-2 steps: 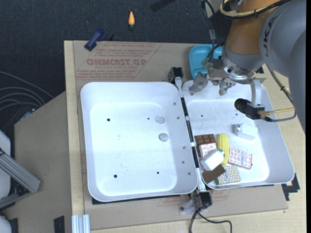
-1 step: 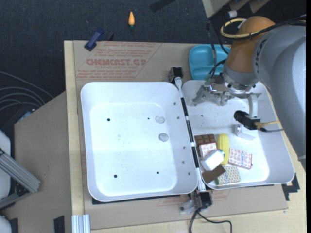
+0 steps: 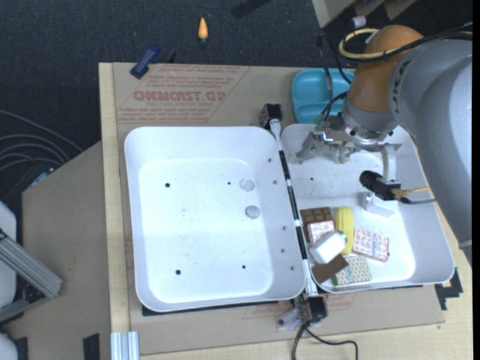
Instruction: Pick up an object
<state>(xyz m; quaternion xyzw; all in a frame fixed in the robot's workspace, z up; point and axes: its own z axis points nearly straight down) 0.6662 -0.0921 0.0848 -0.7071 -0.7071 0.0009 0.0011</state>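
arm: grey kuka iiwa arm, entering from the right edge of the camera view.
wrist: orange band above the wrist, angled down and to the left.
gripper: two-finger gripper, low at the far end of the right bin.
held item: none visible at the gripper.

The brown board under the bins bears red print, read from the far side of the bench. The large line reads roughly "CHEMCAST G.P", though the last letters are faint and may be otherwise. A smaller red line runs above it and another below, both too small to read. The packets in the right bin carry patterned print, but no word on them is legible.
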